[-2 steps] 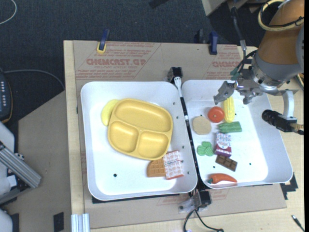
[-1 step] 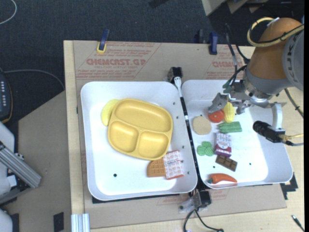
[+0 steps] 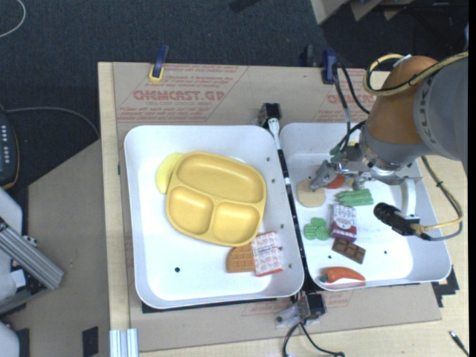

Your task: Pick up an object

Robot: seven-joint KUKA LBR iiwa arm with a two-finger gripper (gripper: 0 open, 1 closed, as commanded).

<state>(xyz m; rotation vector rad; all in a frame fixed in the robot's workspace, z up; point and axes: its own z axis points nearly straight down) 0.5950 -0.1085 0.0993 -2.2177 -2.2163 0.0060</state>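
My gripper point(image 3: 332, 174) hangs low in the far left part of the right bin point(image 3: 428, 262). A small red-orange piece point(image 3: 337, 182) lies directly under it, touching or nearly so. Just left of the tip rests a tan round cookie point(image 3: 310, 195). To its right is a green toy piece point(image 3: 355, 197). Nearer the front lie a small printed packet point(image 3: 343, 220), a green leafy piece point(image 3: 317, 230), a brown chocolate bar point(image 3: 348, 251) and a red chili pepper point(image 3: 343, 275).
The left bin point(image 3: 141, 199) holds a yellow compartment plate point(image 3: 216, 199), a yellow piece point(image 3: 165, 171) behind it, a waffle point(image 3: 239, 259) and a wrapped snack point(image 3: 268, 253). A black divider point(image 3: 285, 181) separates the bins. A black cable connector point(image 3: 394, 219) hangs over the right bin.
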